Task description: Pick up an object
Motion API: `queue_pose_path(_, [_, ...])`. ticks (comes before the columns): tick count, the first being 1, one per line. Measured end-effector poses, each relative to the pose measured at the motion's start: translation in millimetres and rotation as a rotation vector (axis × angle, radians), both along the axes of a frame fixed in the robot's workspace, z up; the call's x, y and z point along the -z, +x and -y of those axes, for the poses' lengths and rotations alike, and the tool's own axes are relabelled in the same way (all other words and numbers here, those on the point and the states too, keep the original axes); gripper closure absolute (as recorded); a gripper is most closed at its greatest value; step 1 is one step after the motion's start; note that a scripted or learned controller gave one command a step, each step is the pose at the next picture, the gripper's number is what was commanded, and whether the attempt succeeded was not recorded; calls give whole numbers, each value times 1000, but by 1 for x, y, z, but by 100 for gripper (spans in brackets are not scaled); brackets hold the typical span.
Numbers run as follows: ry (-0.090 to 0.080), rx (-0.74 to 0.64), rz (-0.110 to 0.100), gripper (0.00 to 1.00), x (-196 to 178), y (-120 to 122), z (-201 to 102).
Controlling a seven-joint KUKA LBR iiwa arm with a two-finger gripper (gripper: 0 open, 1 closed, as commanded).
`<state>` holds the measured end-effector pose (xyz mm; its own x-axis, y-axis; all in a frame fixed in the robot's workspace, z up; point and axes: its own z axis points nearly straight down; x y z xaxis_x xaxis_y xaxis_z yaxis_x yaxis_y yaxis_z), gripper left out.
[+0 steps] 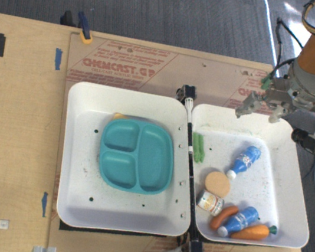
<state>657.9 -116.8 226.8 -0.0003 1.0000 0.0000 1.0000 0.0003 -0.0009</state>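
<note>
Hovering open and unladen above the right bin's far rim, the hand overlooks two blue bottles, one carrot.

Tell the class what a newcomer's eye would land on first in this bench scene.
The teal divided plate fills the middle of the left bin. Next come the toys bunched in the right bin's near corner: a blue bottle, a carrot and a sausage. The tool hangs above that bin's far edge.
</note>
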Motion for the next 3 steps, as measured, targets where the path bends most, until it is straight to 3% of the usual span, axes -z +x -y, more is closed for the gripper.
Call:
queue_pose_path(1, [0, -34, 2, 0, 141, -83, 28])
queue_pose_path(2, [-1, -34, 7, 100, 130, -82, 28])
queue_pose_path(3, [-1, -34, 7, 0, 130, -82, 28])
